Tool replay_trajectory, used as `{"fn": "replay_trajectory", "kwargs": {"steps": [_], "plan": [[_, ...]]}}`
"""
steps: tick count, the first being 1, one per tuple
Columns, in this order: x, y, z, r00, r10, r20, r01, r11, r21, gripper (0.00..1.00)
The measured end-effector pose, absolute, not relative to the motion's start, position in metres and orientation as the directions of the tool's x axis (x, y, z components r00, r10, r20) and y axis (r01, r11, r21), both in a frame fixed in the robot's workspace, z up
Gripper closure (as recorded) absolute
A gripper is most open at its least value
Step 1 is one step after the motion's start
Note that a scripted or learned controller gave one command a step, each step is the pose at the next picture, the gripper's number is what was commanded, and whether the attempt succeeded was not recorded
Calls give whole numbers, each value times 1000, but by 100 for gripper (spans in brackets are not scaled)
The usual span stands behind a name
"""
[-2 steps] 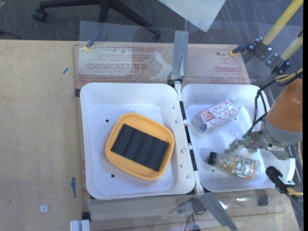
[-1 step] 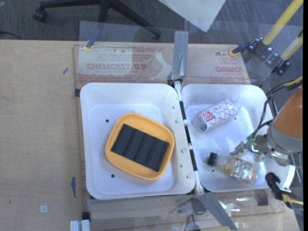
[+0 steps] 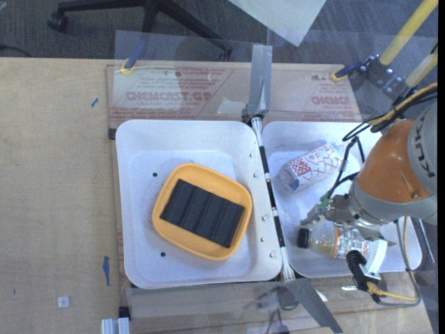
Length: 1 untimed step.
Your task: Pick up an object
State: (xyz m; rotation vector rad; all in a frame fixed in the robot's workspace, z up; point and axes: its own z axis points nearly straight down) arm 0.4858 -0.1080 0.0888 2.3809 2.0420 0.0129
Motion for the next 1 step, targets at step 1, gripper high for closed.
{"fn": "replay_trajectory", "kwargs": {"steps": [1], "plan": [[486, -110, 99, 158, 987, 4, 987, -158, 12, 100]]}}
